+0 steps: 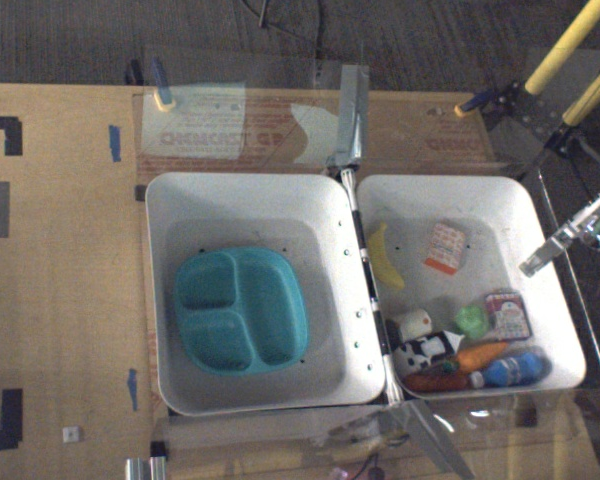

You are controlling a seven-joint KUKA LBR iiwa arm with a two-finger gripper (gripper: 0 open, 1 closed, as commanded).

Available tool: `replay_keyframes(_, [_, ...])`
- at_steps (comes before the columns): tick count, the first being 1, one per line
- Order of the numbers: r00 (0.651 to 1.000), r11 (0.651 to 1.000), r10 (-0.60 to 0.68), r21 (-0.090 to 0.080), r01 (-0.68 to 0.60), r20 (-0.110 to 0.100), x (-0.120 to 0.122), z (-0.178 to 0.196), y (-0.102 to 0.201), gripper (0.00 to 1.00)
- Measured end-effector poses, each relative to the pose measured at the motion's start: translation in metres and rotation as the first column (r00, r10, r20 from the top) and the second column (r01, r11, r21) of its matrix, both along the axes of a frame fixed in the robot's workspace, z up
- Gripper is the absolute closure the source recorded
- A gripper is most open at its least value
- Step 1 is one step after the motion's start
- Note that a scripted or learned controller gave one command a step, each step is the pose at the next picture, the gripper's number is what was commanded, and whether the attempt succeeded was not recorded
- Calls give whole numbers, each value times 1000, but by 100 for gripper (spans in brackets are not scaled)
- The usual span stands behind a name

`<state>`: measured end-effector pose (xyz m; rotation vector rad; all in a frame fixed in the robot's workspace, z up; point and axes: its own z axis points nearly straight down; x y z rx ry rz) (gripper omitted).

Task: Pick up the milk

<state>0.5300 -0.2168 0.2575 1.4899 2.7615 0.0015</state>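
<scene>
The milk (429, 349) is a small black-and-white cow-patterned carton lying on its side near the front left of the right bin (520, 200). It is wedged between a white cup (414, 323) and an orange carrot (483, 354). My gripper (538, 259) comes in from the right, over the right bin's right rim. It is well to the right of the milk and further back, and nothing is visibly in it.
The right bin also holds a banana (384, 256), an orange-and-white carton (445, 247), a green piece (470, 320), a small pictured carton (507, 316), a blue bottle (513, 370) and a red item (435, 381). A teal divided plate (240, 309) lies in the left bin (170, 203).
</scene>
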Motion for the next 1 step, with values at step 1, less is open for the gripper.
replay_keyframes(1, [998,998,67,0,-67,1,2,-159,82,0])
